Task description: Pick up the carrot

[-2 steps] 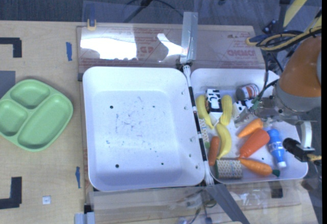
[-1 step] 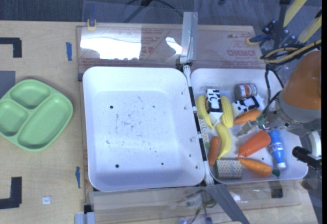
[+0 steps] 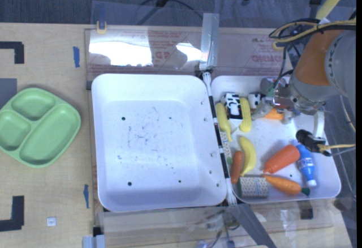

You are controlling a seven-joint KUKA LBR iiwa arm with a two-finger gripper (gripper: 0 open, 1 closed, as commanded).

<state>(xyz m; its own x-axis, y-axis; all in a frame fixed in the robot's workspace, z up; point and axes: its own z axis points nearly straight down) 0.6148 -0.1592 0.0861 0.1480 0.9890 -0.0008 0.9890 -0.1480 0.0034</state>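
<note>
Three orange carrots lie in the right bin (image 3: 334,182). A thick one (image 3: 281,157) lies slanted near the middle right. A slimmer one with a green end (image 3: 284,184) rests along the front wall. A small reddish one (image 3: 236,165) lies by the left wall. My gripper (image 3: 272,105) hangs over the back of this bin, above and behind the thick carrot and apart from it. A small orange piece (image 3: 274,115) shows just under the gripper; whether it is held is unclear.
Three yellow bananas (image 3: 247,153) (image 3: 245,114) (image 3: 222,118), a black-and-white item (image 3: 232,104), a blue bottle (image 3: 306,167) and a speckled block (image 3: 253,186) share the right bin. The left bin (image 3: 102,128) stands alongside. A green divided plate (image 3: 38,125) sits at far left.
</note>
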